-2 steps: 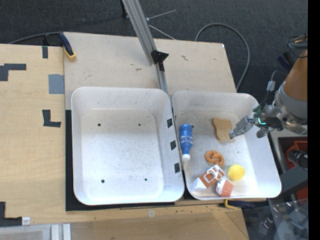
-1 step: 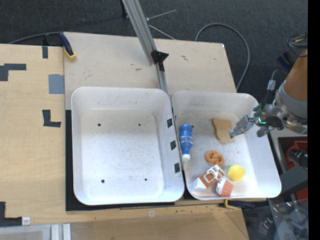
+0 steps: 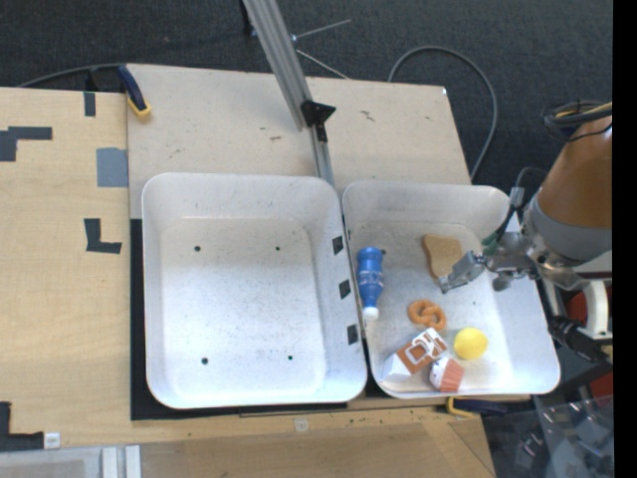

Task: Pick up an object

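The right bin (image 3: pixel 518 366) holds several objects. A blue bottle (image 3: pixel 370 272) with a white cap lies along its left wall. A tan bread slice (image 3: pixel 439 251) lies near the middle, with an orange pretzel (image 3: pixel 427 314) below it. A yellow ball (image 3: pixel 471 343) and a red-and-white carton (image 3: pixel 422 352) sit near the front wall. My gripper (image 3: pixel 479 275) hangs over the right half of this bin, just right of the bread slice. It is open, with nothing between its fingers (image 3: pixel 455 272).
The left bin (image 3: pixel 159 267) stands beside the right one. A grey metal pole (image 3: pixel 283 48) slants in from the top to the bins' shared edge. A cable (image 3: pixel 478 78) loops behind the right bin.
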